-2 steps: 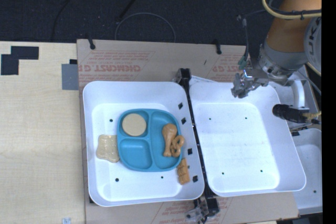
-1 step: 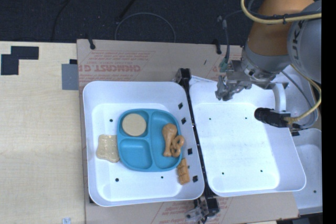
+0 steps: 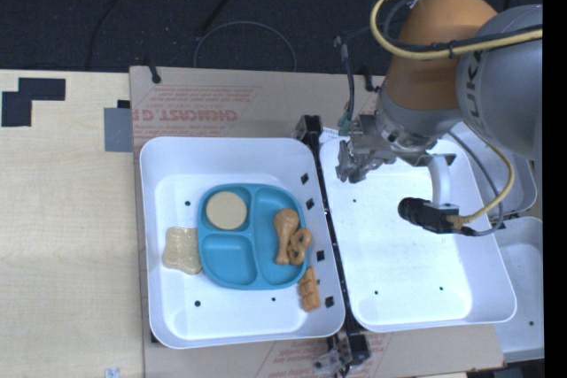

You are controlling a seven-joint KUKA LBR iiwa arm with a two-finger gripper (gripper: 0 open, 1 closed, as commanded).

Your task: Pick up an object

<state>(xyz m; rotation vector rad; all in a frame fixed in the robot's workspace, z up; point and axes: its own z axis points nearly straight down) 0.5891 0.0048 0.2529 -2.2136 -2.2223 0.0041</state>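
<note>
Well, I see the gripper (image 3: 352, 168) over the right bin (image 3: 425, 279); its grip I cannot make out; blue tray (image 3: 235, 266) left

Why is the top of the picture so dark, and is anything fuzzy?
In the camera view, the floor behind the bench is dim, so its cables barely show; the two white bins are brightly and evenly lit, with only soft shadows; the blue tray and its food look sharp; the gripper is slightly soft and dark against the bin, so its fingers are hard to read.
</note>
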